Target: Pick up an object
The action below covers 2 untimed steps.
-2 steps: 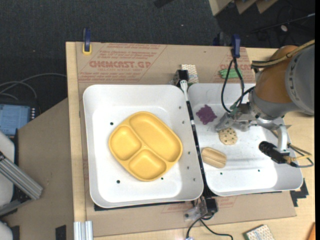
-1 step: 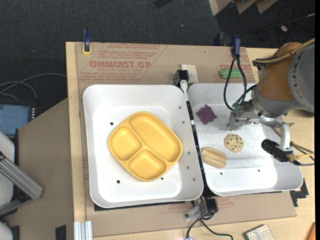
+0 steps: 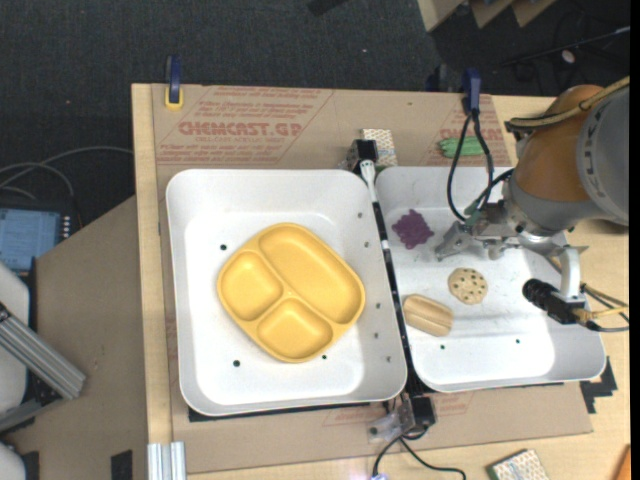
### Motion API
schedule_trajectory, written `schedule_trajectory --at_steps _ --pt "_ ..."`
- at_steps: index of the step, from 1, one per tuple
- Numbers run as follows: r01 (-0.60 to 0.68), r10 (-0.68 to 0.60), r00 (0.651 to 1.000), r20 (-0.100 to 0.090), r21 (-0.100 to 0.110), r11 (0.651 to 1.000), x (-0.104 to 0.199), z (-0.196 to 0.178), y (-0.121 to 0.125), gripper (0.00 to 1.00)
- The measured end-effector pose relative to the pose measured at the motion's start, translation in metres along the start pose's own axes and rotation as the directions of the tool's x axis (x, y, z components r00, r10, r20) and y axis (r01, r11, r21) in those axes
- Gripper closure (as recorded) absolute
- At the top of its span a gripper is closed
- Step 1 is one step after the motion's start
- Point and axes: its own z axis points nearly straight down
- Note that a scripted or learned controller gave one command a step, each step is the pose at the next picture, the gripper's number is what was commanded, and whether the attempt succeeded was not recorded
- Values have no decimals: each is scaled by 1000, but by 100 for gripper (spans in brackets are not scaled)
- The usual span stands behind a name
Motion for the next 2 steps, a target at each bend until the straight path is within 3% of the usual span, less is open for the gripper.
schedule_trajectory --at_steps 1,2 --pt "7 -7 1000 -2 -2 1000 44 10 62 0" --pt "0 0 1000 -3 5 1000 45 9 9 0"
